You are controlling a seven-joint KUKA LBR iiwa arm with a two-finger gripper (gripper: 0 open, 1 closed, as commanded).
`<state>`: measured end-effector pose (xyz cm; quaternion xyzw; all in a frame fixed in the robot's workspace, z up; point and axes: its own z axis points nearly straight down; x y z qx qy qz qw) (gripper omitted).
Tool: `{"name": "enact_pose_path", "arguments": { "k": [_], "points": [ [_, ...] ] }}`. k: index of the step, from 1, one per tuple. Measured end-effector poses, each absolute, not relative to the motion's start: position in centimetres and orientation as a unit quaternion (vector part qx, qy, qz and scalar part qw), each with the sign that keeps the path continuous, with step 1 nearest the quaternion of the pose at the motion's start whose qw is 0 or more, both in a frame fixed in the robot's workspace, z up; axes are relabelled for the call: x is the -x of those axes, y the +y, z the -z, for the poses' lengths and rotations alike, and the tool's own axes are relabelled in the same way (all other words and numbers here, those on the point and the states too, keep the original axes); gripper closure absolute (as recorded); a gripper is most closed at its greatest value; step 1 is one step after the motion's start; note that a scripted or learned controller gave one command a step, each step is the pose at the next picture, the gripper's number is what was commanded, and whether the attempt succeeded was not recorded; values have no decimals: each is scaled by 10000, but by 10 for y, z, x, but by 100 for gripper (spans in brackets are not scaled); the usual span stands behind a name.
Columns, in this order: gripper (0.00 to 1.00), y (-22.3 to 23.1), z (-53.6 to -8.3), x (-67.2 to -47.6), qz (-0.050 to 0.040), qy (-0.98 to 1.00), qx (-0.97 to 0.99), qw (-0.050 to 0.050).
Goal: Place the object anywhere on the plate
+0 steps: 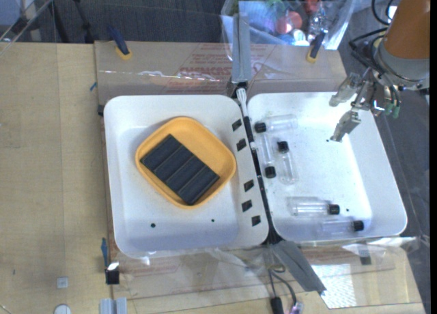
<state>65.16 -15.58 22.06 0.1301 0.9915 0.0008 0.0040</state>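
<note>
**Op:** Gripper (343, 116) hangs over the upper right corner of the right bin (382, 169), fingers spread wide, nothing between them. Orange band of the arm (413, 19) sits at the frame's right edge.

**Obs:** Where are the objects?

**Op:** Clear vials with black caps, all lying flat in the right bin. I count one near the top by the divider (273, 125), two close together just below it (281, 162), one lower down (311, 207), and one by the front rim (339, 225). I take one of these as the thing to move. The yellow plate (222, 155) sits in the left bin (123, 224), tilted like a diamond, with a dark ribbed mat (179, 164) on it.

**Obs:** What worries you?

**Op:** Several things, all my own judgement. The vials are see-through against white, so a pick could land off-centre. They are round and lying down, so I expect one to roll away if the fingers close across the wrong axis. The middle pair lie near each other; reaching for one may nudge the other, or catch both.

**Obs:** And the carry?

**Op:** The divider (249, 169) between the bins stands in the path. A low pass could clip it and knock the vial loose. On release, a vial may roll off the mat toward the plate's rim, or over it if dropped from height.

**Obs:** Progress?

**Op:** None that I can log yet. Nothing gripped, no vial on the plate.
</note>
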Motion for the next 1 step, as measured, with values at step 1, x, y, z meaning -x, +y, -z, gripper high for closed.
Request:
{"name": "enact_pose_path", "arguments": {
  "k": [1],
  "points": [
    [100,-157,-232,-653,-22,9912,-1323,87]
  ]
}}
